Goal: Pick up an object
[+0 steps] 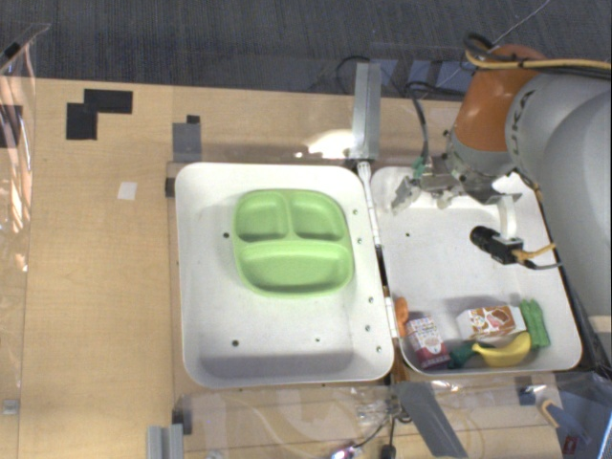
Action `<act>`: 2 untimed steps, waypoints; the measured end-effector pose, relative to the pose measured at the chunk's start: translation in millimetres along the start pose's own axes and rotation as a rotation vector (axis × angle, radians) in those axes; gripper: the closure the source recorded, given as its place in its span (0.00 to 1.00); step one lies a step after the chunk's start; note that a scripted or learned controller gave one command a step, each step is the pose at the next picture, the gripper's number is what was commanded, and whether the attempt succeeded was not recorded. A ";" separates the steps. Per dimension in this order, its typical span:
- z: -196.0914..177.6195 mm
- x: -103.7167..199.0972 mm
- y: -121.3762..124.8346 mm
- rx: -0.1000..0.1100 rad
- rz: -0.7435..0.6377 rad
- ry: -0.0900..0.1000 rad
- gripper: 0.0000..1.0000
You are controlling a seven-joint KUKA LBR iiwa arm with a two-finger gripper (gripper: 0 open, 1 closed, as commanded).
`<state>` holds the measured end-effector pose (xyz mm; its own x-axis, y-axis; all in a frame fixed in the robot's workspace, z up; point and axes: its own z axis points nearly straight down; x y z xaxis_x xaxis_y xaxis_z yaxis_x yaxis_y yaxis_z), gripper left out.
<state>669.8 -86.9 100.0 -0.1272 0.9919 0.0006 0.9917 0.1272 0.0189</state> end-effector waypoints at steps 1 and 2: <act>-84.6 18.4 1.6 0.013 0.009 -0.001 0.00; -39.4 -50.0 -5.0 0.014 -0.286 0.000 0.00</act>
<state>670.4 -137.3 139.3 -0.4015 0.9159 -0.0026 0.9159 0.4015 0.0045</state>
